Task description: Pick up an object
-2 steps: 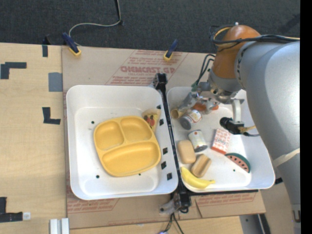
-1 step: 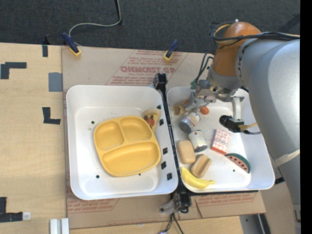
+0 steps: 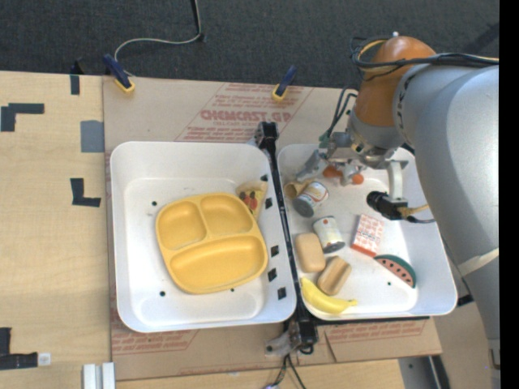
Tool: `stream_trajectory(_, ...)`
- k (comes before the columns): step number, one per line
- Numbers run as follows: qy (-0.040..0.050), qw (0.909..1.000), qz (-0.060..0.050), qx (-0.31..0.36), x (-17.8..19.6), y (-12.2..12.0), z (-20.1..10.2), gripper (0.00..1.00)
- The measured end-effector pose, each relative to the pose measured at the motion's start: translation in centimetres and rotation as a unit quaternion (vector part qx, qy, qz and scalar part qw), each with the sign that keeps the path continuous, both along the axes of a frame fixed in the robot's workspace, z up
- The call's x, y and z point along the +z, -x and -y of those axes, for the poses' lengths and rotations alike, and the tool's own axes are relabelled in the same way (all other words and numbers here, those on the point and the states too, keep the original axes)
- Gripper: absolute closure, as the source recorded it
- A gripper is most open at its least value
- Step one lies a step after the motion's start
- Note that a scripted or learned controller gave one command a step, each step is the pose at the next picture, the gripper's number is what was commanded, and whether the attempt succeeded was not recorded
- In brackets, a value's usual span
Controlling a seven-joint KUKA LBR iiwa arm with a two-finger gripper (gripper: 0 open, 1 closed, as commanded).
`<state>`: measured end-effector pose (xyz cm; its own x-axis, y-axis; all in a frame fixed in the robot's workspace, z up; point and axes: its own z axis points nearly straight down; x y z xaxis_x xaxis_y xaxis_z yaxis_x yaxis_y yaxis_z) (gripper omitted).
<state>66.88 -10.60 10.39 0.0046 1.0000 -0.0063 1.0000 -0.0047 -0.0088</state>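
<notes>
gripper low over far-left corner of right bin, pick not yet confirmed

the gripper (image 3: 324, 167) is seen low in the right bin (image 3: 434, 302), near its far-left corner, just beside a small can (image 3: 309, 198) that lies tipped by the divider. whether the tool is open, closed or gripping cannot be told; the wrist hides it. nothing is seen held.

the can is judged the likely target. its long axis is seen running obliquely, from the divider side toward the bin's far edge; the open end appears turned toward the near-left, though this is small and uncertain.

for a good grasp the closing direction is best set across the can's short width, not along its length, and the descent kept clear of the divider wall. a second can (image 3: 328, 233) lies nearer the bin's middle, a bread roll (image 3: 309, 252) just beside it, a banana (image 3: 326, 300) at the near edge; these are well apart from the tool. the yellow tray (image 3: 212, 242) is seen in the left bin (image 3: 130, 217).
</notes>
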Motion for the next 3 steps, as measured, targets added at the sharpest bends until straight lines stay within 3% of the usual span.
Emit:
stream_trajectory(1, -0.001, 1.0, 0.001, 0.001, 1.02, -0.06, -0.16, 1.0)
stream_trajectory(2, -0.0007, 1.0, 0.0, 0.001, 0.99, -0.04, -0.15, 0.0)
stream_trajectory(3, -0.0009, 1.0, 0.0, 0.001, 1.94, -0.05, -0.2, 1.0)
